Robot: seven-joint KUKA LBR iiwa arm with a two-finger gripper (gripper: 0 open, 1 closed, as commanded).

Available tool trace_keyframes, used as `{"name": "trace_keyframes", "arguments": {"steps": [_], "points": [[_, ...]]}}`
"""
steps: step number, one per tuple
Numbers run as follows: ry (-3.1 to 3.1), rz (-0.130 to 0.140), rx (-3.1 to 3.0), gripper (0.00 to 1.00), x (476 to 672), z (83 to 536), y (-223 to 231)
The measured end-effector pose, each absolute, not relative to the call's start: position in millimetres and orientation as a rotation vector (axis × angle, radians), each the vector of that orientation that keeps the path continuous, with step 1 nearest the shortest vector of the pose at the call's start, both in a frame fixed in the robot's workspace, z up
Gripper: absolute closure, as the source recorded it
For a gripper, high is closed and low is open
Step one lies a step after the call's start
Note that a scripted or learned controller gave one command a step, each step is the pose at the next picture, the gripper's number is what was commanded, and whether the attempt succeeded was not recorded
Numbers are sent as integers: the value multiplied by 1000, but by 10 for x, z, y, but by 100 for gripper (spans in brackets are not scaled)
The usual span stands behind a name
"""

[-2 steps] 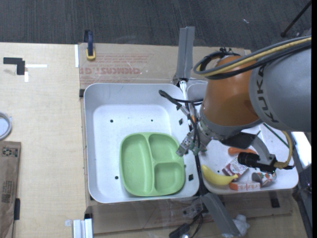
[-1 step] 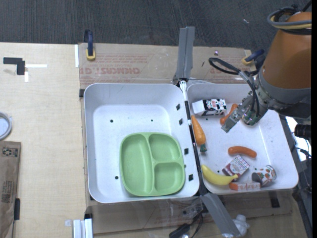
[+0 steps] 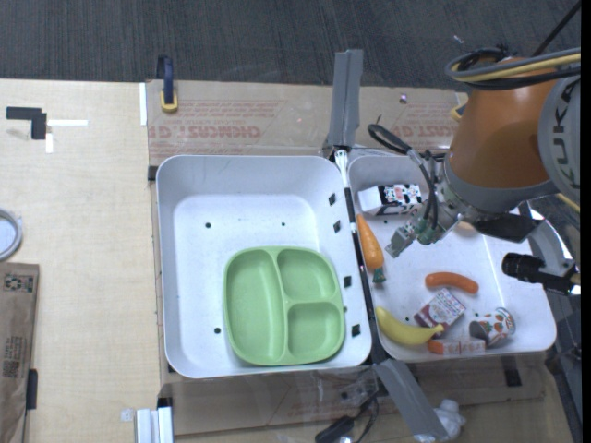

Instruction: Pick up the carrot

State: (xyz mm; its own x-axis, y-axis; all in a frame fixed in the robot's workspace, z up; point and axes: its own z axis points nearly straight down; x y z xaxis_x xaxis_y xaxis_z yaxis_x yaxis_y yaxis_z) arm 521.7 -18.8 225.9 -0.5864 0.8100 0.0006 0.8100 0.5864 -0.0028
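White bins, two of them side by side on the bench — left bin (image 3: 185, 247) holds one green divided plate (image 3: 284, 305) with three compartments, sitting toward the bin's near right corner. Right bin (image 3: 540, 317) carries the clutter. One grey arm (image 3: 503, 137) with an orange band comes in from the right and hangs over the upper part of the right bin; its gripper (image 3: 416, 233) sits low over the bin floor, just right of the carrot and apart from it, nothing visible between the fingers — too small and cluttered to say how wide the claw stands. Items in the right bin, counted: one banana (image 3: 404, 329) at the near left, curved, yellow; one carrot (image 3: 370, 245); one orange-red sausage-like piece (image 3: 452, 282) lying roughly sideways mid-bin; one red-and-white packet (image 3: 442, 306) just above the banana's right end; one small rounded toy with red, white and green markings (image 3: 494, 326) near the front right; one black-and-white printed box (image 3: 399, 195) at the far wall, partly under the wrist. Carrot lies against the right bin's left wall, next to the divider between bins, long axis running near-to-far with a slight tilt; which end is the tip — cannot tell. Banana lies nearer the camera than the carrot, not touching it.
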Motion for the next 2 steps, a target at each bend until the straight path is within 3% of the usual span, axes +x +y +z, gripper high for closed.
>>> {"name": "trace_keyframes", "arguments": {"steps": [1,2], "points": [[-2762,2,-1498,100,5173,2682,-324],[-2737,4,-1537,100,4836,2024,335]]}}
